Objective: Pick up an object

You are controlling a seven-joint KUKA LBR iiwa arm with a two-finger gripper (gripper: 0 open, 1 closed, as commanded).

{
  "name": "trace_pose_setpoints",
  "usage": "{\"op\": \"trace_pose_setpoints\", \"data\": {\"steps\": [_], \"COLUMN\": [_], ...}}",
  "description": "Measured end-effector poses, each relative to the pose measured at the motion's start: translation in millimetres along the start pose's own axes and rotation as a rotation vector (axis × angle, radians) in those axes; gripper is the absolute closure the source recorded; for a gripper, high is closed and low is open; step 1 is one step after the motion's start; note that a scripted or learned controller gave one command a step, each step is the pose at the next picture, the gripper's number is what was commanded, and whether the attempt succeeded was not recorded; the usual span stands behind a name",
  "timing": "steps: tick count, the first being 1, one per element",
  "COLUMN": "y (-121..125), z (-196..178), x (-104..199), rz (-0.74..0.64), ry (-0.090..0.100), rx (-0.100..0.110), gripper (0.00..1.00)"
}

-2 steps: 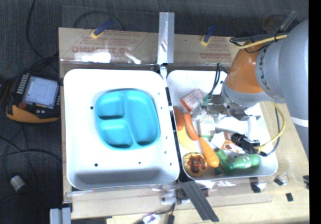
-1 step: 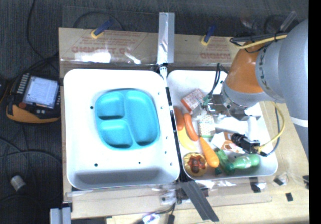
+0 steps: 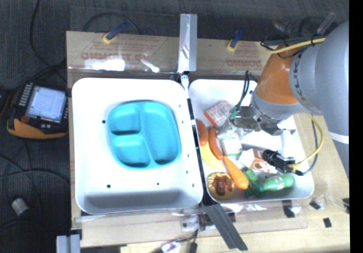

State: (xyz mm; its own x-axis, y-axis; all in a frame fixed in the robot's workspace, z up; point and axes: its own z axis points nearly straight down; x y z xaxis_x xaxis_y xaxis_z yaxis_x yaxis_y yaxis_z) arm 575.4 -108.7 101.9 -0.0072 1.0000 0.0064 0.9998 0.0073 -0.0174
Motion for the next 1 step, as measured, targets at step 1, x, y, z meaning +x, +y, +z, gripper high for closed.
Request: {"op": "trace_pose_setpoints", "data": {"steps": [1], "y": [30.0], "z": [-125.5], "x": [59.6], "rz": [0.085], "ry": [-0.008], "rx": [-0.009], "gripper": [1.00]}}
